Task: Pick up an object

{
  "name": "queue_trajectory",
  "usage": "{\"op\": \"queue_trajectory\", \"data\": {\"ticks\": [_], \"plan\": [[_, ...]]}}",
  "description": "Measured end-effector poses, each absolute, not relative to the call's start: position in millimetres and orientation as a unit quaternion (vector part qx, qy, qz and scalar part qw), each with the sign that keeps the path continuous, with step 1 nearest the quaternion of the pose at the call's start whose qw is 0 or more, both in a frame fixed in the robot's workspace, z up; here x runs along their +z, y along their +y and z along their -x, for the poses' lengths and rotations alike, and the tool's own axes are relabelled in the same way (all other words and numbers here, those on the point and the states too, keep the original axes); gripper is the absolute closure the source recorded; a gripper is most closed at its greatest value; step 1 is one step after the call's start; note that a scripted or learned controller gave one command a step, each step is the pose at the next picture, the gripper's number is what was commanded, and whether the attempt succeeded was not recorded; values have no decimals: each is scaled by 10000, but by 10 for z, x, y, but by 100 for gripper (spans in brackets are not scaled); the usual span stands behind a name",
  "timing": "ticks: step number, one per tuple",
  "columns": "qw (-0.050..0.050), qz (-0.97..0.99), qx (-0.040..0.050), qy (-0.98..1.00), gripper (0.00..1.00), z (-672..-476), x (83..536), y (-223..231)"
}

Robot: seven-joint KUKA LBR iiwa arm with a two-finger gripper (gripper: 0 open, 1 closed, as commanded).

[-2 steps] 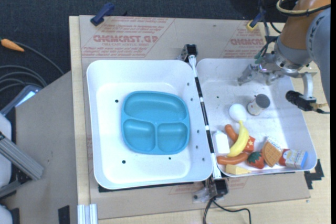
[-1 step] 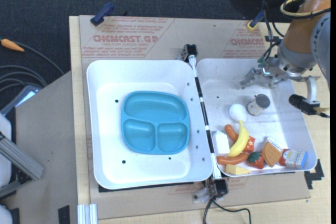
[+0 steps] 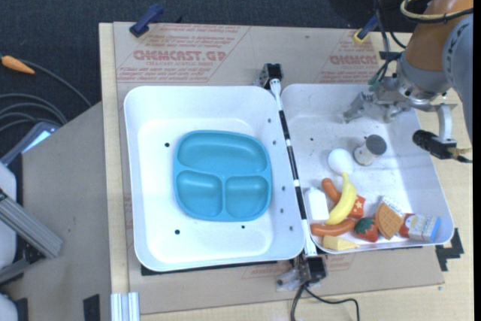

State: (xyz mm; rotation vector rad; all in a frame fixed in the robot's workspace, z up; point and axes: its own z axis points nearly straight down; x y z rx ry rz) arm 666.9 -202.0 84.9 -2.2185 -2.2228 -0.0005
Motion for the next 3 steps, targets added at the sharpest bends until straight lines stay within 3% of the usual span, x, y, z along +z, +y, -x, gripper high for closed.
{"op": "queue_trajectory", "data": {"ticks": [2,3], "plan": [[24,7061,-12,-7081,0,-6673,854,-2054],[9,7067,1,-7075,0,-6667,851,-1844]]}}
